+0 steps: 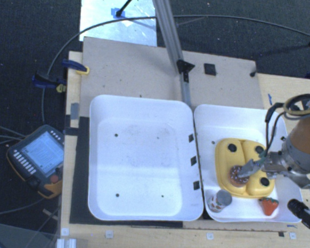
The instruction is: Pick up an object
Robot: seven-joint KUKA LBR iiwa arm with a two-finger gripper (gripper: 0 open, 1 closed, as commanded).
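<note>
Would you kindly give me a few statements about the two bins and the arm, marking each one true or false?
1. The yellow object lies in the right bin. True.
2. The gripper is over the left bin. False: it is over the yellow object in the right bin.
3. A small red object lies near the right bin's front edge. True.
4. The small grey-topped cup sits in the left bin. False: it is in the right bin, beside the yellow object.
</note>
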